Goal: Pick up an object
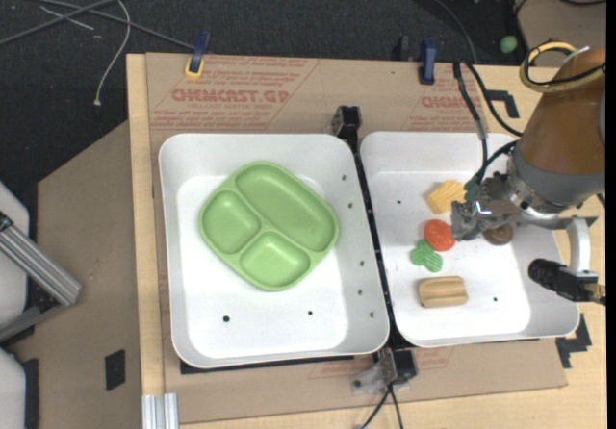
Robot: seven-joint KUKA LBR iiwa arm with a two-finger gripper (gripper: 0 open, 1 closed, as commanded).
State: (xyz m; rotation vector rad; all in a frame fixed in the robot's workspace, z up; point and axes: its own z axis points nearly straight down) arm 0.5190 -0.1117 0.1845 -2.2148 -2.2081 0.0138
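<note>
Gripper (469,216) hovers low in the right bin (500,321), the red tomato toy (440,236) just beside and left of it; whether it's open, I cannot tell.

Two white bins (192,254) sitting side by side on a cardboard-covered bench (241,90), green divided plate (269,223) lying in the left bin, cables (67,4) trailing across dark carpet (58,110).
</note>
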